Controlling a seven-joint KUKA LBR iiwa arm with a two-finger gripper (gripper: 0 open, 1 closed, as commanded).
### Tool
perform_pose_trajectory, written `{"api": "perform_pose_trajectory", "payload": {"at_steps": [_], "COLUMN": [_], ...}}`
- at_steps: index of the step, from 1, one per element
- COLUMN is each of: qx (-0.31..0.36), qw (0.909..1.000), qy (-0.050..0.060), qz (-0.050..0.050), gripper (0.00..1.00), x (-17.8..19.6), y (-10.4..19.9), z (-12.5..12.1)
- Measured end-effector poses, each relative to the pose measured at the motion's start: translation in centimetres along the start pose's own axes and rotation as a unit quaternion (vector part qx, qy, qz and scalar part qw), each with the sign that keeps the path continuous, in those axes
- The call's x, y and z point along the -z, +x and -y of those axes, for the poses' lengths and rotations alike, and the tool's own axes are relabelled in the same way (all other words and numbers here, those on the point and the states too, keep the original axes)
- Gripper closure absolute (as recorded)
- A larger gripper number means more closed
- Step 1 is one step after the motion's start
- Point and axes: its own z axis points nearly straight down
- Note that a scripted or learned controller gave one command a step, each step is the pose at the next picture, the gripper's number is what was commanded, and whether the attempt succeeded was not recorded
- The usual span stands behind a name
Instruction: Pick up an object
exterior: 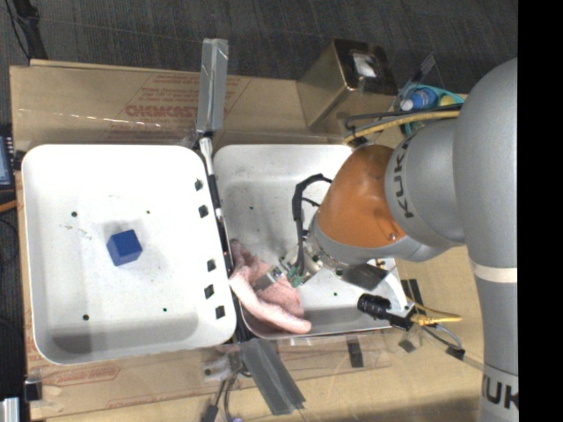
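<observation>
Grey KUKA arm, orange band, black cable.

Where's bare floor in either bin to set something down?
Left bin: bare all around the blue cube, widest toward its top edge and right wall. Right bin: bare upper left, by the divider. Its lower half is crowded by the pink object and the claw.

Two white bins sit side by side. One blue block lies in the nine o'clock bin, and one pink soft thing lies in the three o'clock bin, toward six o'clock. One arm reaches in.
</observation>
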Motion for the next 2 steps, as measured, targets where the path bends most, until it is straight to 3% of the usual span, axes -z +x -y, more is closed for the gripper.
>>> {"api": "perform_pose_trajectory", "payload": {"at_steps": [1, 2], "qx": [0.002, -0.082], "qw": [1.0, 0.9966], "qy": [0.001, 0.0], "qz": [-0.002, 0.001], "gripper": [1.0, 1.0], "x": [0.8, 10.0], "y": [0.0, 0.9], "z": [-0.1, -7.4]}}
